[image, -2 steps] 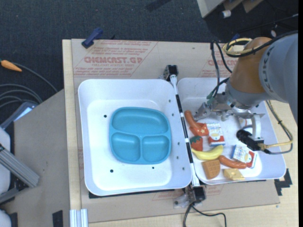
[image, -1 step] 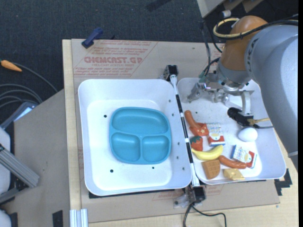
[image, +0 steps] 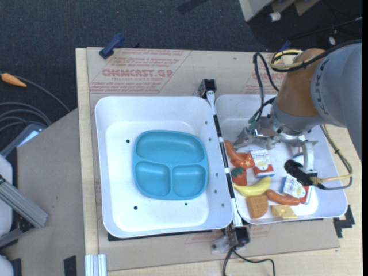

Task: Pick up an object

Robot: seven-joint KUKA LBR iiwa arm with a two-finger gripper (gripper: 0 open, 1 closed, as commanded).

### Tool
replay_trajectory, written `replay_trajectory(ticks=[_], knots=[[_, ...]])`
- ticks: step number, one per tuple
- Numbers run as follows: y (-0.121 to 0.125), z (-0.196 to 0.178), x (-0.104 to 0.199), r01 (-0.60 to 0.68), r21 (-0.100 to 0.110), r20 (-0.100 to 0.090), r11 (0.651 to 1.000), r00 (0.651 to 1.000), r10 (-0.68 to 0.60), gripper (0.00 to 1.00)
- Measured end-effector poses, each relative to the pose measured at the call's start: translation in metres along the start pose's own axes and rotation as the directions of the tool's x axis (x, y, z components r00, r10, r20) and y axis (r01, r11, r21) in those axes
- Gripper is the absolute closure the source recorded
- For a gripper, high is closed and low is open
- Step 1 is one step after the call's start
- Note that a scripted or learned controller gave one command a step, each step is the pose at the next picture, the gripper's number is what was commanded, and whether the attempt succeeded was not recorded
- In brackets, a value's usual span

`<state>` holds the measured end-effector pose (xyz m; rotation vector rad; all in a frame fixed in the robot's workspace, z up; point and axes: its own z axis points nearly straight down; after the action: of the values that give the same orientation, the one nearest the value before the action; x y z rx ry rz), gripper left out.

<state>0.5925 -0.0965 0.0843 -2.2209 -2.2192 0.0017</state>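
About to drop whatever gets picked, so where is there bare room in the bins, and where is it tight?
The left bin has a bare white floor all around the blue divided plate, widest along its near edge. The right bin is crowded: banana, carrot, hot dog and small cartons pack its near half, with the arm above.

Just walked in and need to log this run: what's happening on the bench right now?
A grey robot arm reaches in over the right bin, its wrist low above a pile of toy food: a banana, a carrot, a sausage and small cartons. Nothing visibly sits in its grasp. The left bin holds a blue divided plate.
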Motion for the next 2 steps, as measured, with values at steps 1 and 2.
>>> replay_trajectory(ticks=[1,2], knots=[[0.0006,-0.0102,0.0001,0.000,-0.002,0.000,1.000,1.000,0.000,1.00],[0.0005,-0.0100,0.0001,0.000,-0.002,0.000,1.000,1.000,0.000,0.00]])
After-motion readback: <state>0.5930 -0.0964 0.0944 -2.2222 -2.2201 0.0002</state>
